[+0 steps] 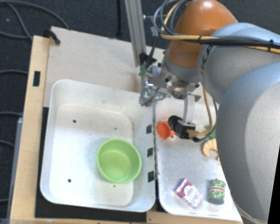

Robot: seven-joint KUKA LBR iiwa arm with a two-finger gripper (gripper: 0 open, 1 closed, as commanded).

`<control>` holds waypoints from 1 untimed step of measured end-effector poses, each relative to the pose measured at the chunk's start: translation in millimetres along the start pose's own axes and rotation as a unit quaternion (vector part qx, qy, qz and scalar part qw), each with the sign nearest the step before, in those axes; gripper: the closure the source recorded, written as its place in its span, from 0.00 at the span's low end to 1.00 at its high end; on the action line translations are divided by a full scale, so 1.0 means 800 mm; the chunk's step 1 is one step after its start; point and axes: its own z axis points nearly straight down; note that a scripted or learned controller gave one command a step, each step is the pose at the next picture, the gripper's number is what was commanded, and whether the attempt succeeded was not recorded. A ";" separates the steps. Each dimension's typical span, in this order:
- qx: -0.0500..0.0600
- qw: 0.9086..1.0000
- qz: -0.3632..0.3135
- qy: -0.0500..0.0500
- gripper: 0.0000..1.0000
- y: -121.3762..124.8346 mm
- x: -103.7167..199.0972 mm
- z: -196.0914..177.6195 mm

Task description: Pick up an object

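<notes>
Overhanging arm (248, 55), jaws seemingly downward

Green bowl (118, 160): round, upright, open side up, nothing in it, standing in the near right part of the left-hand bin (53, 121). Small orange item (164, 131): in the right-hand bin (174, 160), close to the dividing wall; form unclear. Pink-and-white packet (189, 192): lying flat near that bin's front edge. Dark green can (216, 191): just beside the packet. Pale yellow item (210, 147): partly hidden, type undetermined.
</notes>
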 end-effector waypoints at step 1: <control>0.001 1.000 0.000 -0.001 0.00 -0.001 -0.003 0.000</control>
